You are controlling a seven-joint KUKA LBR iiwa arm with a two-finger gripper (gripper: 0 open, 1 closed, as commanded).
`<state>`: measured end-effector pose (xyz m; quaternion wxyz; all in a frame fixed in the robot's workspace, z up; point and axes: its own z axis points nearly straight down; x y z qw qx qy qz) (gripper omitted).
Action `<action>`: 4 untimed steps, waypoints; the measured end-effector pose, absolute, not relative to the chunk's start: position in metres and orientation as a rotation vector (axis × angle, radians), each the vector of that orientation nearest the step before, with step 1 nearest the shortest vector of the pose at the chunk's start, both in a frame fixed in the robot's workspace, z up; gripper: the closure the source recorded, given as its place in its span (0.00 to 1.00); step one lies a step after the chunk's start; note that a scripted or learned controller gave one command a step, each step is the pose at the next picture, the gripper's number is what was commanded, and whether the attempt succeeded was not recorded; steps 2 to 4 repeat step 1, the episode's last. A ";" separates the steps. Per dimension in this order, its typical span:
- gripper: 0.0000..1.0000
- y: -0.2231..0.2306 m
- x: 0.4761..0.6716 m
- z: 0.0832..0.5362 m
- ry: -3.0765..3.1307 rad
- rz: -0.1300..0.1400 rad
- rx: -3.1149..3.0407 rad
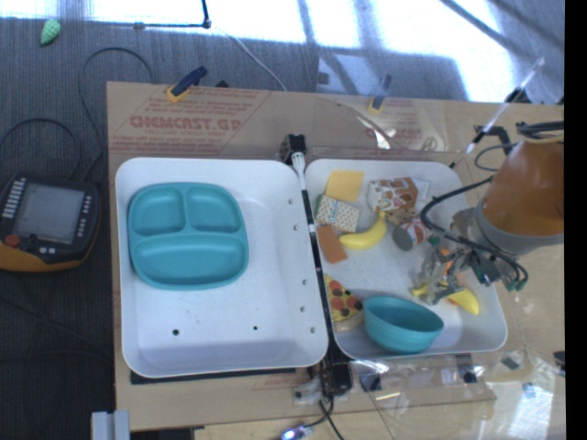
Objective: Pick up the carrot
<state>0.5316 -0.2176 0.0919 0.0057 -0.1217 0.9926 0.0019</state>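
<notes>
My gripper [440,278] is low in the right bin [495,337], near its right wall, below the orange-banded wrist [527,186]. A small orange sliver [446,264] shows among the gripper's parts and cables; it may be the carrot, mostly hidden by the gripper. I cannot tell whether it is held or just lying under the gripper. A yellow piece [464,302] lies just to the right of and below the gripper.
The right bin also holds a teal bowl [402,324], a banana [364,236], a yellow block [345,186], a patterned box [337,214], a snack bag [394,195] and a pizza slice [341,302]. A teal divided plate [188,235] lies in the left bin [220,337].
</notes>
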 end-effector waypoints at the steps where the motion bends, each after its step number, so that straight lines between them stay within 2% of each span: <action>1: 1.00 -0.216 0.534 0.102 3.102 0.006 -0.380; 4: 1.00 -0.216 0.534 0.102 3.102 0.006 -0.380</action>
